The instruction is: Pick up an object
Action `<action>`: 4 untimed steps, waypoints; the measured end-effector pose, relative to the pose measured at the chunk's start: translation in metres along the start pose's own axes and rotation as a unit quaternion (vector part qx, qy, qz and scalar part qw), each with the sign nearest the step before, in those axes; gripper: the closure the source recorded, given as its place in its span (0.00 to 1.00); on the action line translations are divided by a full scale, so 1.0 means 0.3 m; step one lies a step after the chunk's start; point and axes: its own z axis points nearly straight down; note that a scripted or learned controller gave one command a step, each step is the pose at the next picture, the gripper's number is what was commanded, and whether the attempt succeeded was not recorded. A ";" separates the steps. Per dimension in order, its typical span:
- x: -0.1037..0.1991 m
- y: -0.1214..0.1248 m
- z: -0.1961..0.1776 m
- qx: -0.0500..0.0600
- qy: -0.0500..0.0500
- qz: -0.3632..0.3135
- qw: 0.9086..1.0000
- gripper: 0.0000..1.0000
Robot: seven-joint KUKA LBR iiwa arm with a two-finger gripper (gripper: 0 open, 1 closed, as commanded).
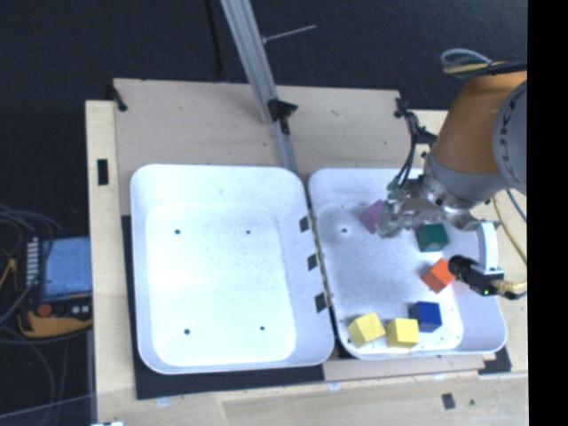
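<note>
The right bin (377,273) holds several small blocks. A purple block (372,214) lies in its upper middle, touching the left side of my gripper (396,217), which hangs low over the bin floor. Whether the block sits inside the gripper cannot be made out. Just right of the gripper lies a green block (432,236), and below that an orange block (437,275). Along the bin's front edge are a blue block (427,314) and two yellow blocks (366,328) (402,331). The grey arm with its orange band (475,122) reaches in from the upper right.
The left bin (222,264) stands beside the right one, their rims meeting in the middle. A slanted metal post (257,60) rises behind the bins. A black connector with cables (475,278) hangs over the right bin's right side.
</note>
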 end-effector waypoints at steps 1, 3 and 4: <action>-0.033 -0.012 -0.193 -0.001 -0.001 -0.001 1.000 1.00; 0.293 0.174 -0.137 0.003 0.001 -0.002 1.000 1.00; 0.455 0.232 -0.082 0.002 0.001 -0.002 1.000 1.00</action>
